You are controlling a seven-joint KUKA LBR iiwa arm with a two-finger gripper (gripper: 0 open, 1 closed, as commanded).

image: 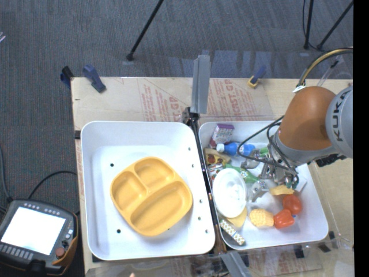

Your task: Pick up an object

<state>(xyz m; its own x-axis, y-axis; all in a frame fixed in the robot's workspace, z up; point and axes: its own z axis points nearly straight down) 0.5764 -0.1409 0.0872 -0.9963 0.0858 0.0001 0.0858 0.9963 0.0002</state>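
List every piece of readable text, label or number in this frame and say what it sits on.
"KU": start of a name running down the grey arm at the frame's edge.
Red print on the cardboard sheet under the bins: upside down, too blurred to read.
Label on the small packet in the right bin: too small.

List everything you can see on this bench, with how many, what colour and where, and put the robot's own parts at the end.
Bins: two, white, side by side on the bench.
Divided plate: one, yellow, three compartments, in the left bin.
Bowl: one, white, in the right bin near its left wall.
Bottle: one, blue with a white cap, at the back of the right bin.
Corn toy: one, yellow, at the front of the right bin.
Pepper or tomato toys: two, red-orange, front right of the right bin.
Other small items around the bowl: too jumbled to count.
Teach pendant: one, grey with a lit screen, on the floor at left.
Arm: one, grey with an orange band, over the right bin.
Pincer: one, low among the toys.
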